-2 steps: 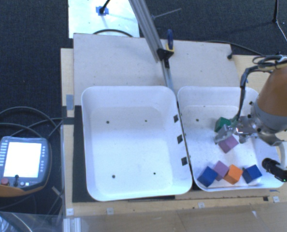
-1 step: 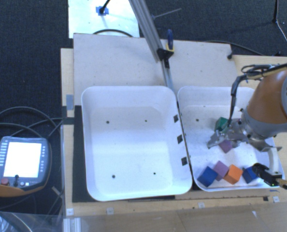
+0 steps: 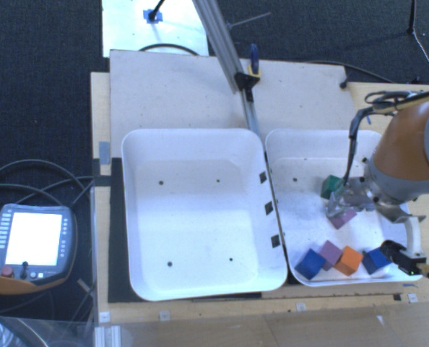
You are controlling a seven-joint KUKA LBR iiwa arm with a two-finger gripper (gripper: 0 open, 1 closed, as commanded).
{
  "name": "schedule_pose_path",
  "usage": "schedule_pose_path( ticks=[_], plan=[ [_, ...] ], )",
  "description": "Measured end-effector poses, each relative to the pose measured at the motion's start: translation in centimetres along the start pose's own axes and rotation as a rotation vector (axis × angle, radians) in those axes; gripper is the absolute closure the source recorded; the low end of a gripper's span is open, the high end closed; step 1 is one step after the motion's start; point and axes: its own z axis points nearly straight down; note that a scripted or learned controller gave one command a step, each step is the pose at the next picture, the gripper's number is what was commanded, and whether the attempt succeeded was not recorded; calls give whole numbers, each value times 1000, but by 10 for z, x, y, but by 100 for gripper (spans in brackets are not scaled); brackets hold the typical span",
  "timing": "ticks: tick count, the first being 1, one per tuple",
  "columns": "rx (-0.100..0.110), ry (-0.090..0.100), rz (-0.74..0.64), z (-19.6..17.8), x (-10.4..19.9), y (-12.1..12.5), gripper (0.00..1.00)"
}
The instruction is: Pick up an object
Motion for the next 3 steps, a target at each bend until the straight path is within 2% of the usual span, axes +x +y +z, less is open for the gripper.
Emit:
schedule_pose_path(
  ticks=[1, 2, 3],
  plan=[
    [-4, -1, -1, -53, 5, 11, 100],
    [0, 0, 0, -64, 5, 12, 100],
    [1, 3, -7, -72, 64, 7, 100]
  ],
)
